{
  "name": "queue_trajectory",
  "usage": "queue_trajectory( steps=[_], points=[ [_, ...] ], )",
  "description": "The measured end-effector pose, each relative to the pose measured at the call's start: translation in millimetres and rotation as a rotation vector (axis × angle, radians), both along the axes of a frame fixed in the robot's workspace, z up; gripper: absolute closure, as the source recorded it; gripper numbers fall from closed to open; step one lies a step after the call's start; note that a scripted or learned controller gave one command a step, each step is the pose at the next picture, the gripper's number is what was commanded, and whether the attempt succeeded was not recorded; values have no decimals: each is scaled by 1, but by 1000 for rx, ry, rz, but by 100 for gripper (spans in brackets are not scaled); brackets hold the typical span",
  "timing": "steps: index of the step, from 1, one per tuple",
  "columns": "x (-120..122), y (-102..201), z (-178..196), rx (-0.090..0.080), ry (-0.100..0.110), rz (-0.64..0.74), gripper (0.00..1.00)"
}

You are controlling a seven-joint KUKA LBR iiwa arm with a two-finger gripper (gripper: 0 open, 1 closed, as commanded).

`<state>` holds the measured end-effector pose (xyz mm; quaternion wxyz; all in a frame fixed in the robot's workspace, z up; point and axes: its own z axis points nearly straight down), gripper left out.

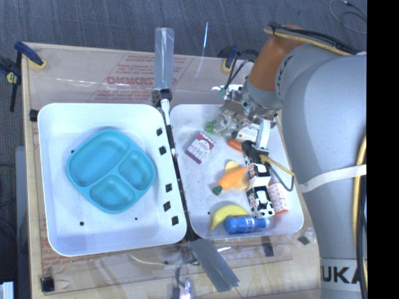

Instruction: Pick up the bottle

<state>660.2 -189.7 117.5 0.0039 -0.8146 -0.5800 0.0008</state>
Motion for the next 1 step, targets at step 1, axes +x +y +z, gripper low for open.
queue_trajectory(
  steps=[1],
  points=[
    [0, 1, 0, 0, 1, 2, 0]
  ],
)
